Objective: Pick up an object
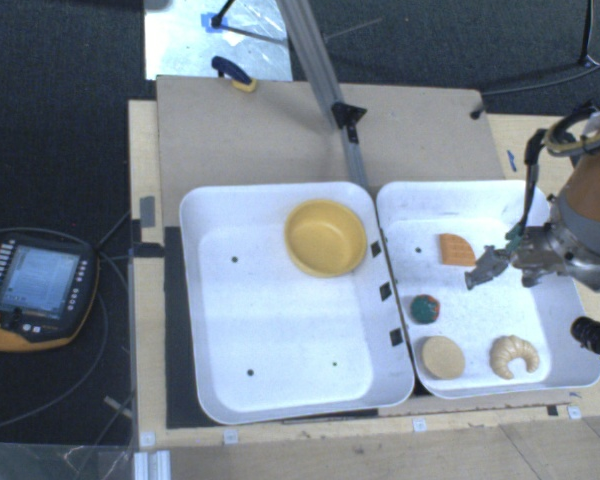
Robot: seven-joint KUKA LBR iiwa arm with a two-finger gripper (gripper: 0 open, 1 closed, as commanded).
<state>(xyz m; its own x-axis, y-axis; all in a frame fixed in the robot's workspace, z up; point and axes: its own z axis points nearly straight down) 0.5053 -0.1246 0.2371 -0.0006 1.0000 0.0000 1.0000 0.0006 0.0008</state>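
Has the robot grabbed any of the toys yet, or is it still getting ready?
Nothing looks picked up yet. The gripper hangs over the right bin with nothing in it. Beneath and around it lie the orange wedge, the small green ball, the round tan disc and the croissant. The yellow bowl sits in the left bin. Choosing, gripping and lifting are all left.

- The two-finger gripper (504, 266) hangs over the right shallow white bin (410, 200), with nothing between its fingers.
- The right bin contains an orange wedge-shaped piece (456, 250), a small green-and-red ball (425, 309), a round tan disc (442, 357) and a beige croissant-shaped item (513, 355).
- The left shallow white bin (230, 308) contains a round yellow bowl (325, 237) near its far right corner.
- A handheld control pendant with a lit screen (32, 293) lies on the floor, well left of the bench.
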